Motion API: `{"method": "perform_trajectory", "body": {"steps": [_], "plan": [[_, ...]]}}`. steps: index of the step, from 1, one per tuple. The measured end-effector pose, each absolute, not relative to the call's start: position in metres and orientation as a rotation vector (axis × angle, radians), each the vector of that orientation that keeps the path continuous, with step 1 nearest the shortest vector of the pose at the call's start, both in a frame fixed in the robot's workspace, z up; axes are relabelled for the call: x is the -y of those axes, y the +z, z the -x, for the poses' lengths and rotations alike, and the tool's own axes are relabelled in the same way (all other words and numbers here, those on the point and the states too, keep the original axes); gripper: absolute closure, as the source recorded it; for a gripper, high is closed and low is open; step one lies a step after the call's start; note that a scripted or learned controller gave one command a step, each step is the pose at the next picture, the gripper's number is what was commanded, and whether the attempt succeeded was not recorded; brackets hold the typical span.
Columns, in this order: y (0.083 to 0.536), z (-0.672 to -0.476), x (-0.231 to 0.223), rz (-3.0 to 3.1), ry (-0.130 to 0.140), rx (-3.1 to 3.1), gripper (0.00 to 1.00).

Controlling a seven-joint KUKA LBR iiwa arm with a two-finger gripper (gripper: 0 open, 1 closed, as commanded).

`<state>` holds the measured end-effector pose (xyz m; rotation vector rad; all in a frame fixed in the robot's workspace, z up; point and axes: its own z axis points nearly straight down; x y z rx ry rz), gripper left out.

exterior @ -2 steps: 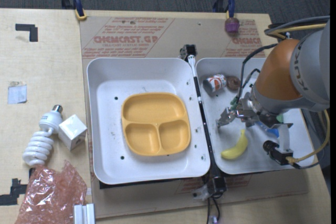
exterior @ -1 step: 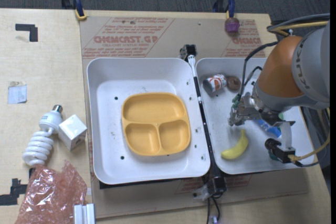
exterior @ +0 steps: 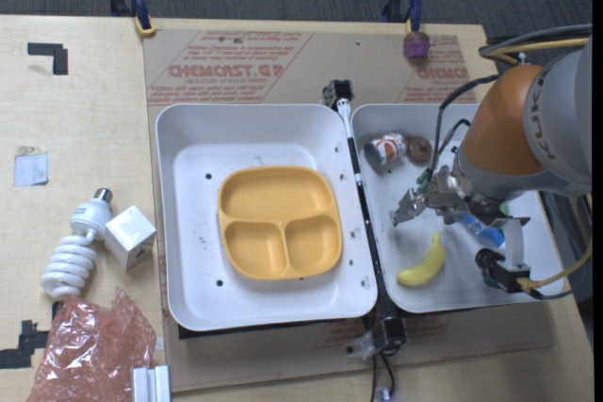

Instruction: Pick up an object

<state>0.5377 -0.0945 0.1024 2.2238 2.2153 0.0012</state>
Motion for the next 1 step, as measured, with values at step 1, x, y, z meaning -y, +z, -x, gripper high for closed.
{"method": "perform_trajectory", "body": {"steps": [1], "plan": [[0.0923, -0.4774, 0.0978, -2.224, 0.0, -2.22, 0.0]]}}
